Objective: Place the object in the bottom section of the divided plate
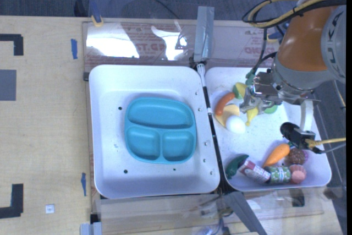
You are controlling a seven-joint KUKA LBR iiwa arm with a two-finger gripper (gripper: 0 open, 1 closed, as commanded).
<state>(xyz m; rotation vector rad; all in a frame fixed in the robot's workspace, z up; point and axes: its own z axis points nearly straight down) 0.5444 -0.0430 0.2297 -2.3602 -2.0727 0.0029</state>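
So the gripper (254,100) is down in the right bin (319,176), parked over the little cluster of toy food near that bin's top-left corner — a white egg (236,125), an orange piece (223,103) and a yellow banana-ish thing (241,89) just beside it. Honestly can't tell what state the gripper is in from up here, and nothing is visibly held. Which item counts as "the object" isn't settled either; my guess is one from that cluster, since that's what the gripper is above.

Handling-wise these all look like light, hard plastic play food. The egg is smooth and round, so I'd expect it to squirt out of a pinch unless it's taken across its middle. The orange piece is longer, so closing across its narrow width seems a safer bet. They're touching each other, so a neighbour may get nudged.

The blue divided plate (160,128) sits in the middle of the left bin (104,91), well apart from the cluster. Further down the right bin there's a carrot (276,154) and a green thing (237,163) among more clutter.
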